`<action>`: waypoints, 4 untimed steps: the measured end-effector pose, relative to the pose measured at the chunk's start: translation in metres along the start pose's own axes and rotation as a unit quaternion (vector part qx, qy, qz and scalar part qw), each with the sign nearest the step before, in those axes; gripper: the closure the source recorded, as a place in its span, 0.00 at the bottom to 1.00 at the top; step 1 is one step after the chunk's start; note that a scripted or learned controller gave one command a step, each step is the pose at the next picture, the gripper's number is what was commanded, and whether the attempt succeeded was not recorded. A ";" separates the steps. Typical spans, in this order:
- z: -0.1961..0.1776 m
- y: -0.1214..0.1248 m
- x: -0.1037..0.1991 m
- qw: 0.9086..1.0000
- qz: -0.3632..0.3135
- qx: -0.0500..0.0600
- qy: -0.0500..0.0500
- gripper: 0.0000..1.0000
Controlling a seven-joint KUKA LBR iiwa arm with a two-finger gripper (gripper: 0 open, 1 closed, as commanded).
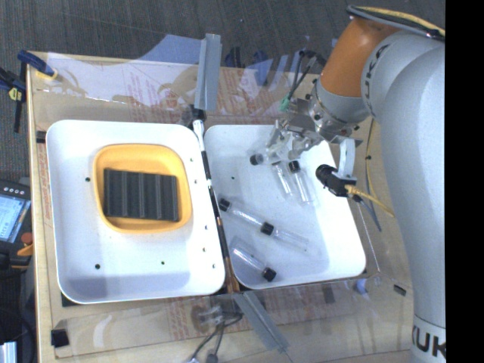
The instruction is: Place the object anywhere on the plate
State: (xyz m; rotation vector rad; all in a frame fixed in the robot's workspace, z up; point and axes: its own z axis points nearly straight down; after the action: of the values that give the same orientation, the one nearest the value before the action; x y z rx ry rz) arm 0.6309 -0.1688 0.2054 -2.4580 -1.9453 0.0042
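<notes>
Looking down at a slant on a bench with two shallow white bins side by side. Reaching in from the right, a thick grey arm (412,165), bent over the right bin (344,255), with an orange band (352,51) above the wrist. Tilted down and toward the left, the gripper (291,148) hanging over the upper part of the right bin, near its back wall. Cannot tell whether apart, together or clamped on anything, since clear parts and glare blur together there. Just beside the gripper, on its left, a small black cap (257,159); cannot tell if touching. Directly below the gripper, two clear tubes (293,181) lying close together on the bin floor. Nearer the middle of the same bin, a long clear tube with black caps (261,225) lying on a diagonal. Near the front edge, another capped clear tube (253,263). Jutting from the wrist over the bin's right side, a black plug with a yellow cable (333,178). In the left bin (76,271), well apart from every tube, a yellow plate (140,151) holding a dark ridged insert (141,193).
</notes>
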 end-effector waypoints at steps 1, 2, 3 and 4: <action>-0.007 0.006 0.024 0.995 -0.100 -0.002 -0.002 1.00; -0.014 -0.001 0.074 0.988 -0.152 -0.001 -0.002 1.00; 0.014 0.004 0.093 0.955 -0.297 -0.001 -0.002 1.00; -0.005 -0.001 0.117 0.918 -0.397 -0.004 -0.003 1.00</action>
State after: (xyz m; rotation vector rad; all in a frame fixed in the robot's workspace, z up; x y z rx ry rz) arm 0.6571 -0.0551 0.2108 -1.4878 -2.7697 0.0007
